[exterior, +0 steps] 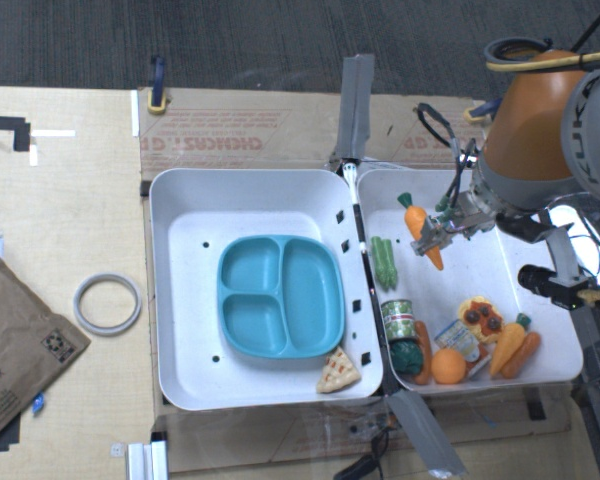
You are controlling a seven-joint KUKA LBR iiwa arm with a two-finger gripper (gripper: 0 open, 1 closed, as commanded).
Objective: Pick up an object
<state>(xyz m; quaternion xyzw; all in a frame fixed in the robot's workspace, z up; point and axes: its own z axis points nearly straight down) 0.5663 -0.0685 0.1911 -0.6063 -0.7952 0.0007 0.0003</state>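
Orange plastic catches my eye first: a toy carrot [421, 230] with a green tuft sits pinched between the fingers of the gripper [432, 236], raised in the upper left part of the right bin [565, 368]. Below it I see a ribbed green pea pod [383, 262] lying along the bin's left wall, a small labelled can [398, 320], a round orange [448, 366], a second carrot [515, 348] and a slice of toy pizza [480, 317] crowded in the lower part. The left bin [175, 298] is smooth white and holds a glossy teal divided plate [280, 296] with a waffle-textured wedge [338, 373] at its lower right edge. Both bins rest on pale wood and printed cardboard; a grey tape ring [108, 302] and a brown cardboard box [15, 348] lie at left, dark carpet runs across the top. My arm [540, 118] enters from the upper right, its orange band bulky, wrist angled down and leftward.
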